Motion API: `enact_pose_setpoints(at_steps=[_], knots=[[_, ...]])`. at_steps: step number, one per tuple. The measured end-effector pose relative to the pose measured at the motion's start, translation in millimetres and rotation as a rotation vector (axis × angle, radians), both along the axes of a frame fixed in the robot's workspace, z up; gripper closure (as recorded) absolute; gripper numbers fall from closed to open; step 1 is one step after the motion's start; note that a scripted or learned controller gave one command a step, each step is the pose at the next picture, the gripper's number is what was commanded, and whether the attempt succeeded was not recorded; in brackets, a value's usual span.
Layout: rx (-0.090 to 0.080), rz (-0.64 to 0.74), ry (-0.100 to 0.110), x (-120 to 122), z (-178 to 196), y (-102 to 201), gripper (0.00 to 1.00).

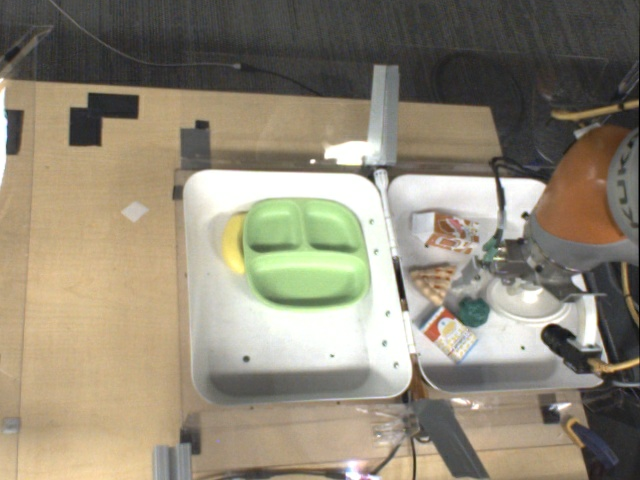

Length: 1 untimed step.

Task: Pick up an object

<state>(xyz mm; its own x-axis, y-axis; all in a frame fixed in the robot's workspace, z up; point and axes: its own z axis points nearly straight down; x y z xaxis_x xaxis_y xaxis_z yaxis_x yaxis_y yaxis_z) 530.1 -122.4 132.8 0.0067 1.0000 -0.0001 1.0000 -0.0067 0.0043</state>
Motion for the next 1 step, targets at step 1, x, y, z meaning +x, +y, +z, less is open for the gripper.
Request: enact_pose_setpoints(at_steps=[1], knots=[[-0.008,0.056,-0.026,-13.0,-35.5,19.9,0.0]])
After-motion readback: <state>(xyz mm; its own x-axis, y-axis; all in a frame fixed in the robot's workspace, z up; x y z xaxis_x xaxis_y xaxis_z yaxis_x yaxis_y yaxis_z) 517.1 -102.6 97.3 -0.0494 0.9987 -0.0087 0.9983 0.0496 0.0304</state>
